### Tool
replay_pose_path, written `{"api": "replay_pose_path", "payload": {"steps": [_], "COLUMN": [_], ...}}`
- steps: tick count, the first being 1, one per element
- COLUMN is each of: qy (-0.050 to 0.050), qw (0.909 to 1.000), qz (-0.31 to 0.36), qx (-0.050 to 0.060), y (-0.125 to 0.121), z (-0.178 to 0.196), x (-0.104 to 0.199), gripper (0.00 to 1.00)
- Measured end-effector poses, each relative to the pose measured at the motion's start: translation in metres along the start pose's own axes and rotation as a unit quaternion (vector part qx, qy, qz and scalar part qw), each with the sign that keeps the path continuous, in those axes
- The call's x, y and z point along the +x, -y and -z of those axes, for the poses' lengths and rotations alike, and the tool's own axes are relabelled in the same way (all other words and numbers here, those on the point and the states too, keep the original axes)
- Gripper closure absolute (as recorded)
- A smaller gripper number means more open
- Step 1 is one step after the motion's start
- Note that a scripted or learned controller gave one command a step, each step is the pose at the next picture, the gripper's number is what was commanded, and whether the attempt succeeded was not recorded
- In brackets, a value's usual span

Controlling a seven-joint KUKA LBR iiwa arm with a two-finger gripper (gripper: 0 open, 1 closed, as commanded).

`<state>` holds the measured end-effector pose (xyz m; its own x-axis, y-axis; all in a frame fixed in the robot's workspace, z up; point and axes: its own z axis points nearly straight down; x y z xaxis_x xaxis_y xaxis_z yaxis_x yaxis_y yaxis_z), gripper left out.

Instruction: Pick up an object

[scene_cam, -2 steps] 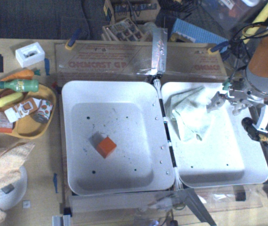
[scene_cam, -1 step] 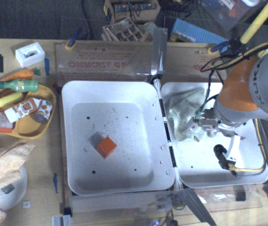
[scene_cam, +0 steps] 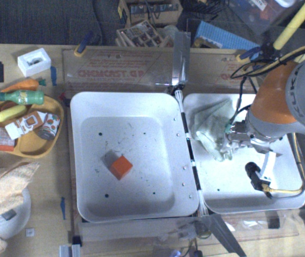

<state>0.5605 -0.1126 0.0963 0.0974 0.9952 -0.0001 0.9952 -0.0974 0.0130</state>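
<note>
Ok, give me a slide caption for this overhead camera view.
KUKA arm's hand low in the right bin at crumpled clear plastic; orange cube in left bin.

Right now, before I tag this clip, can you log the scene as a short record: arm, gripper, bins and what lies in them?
arm: grey with orange band, reaching in from the right over the right bin
gripper: low in the right bin, at the crumpled cloth
grip: cannot tell
left bin: holds an orange block
beside bins: yellow bowl of toy food on the left
</note>
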Motion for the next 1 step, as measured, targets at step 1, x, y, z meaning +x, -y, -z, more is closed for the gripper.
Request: {"api": "replay_pose_path", "payload": {"steps": [1], "qy": [0.001], "qw": [0.9979], "qz": [-0.065], "qx": [0.008], "y": [-0.0183], "z": [0.1206], "x": [0.0407], "gripper": [1.00]}}
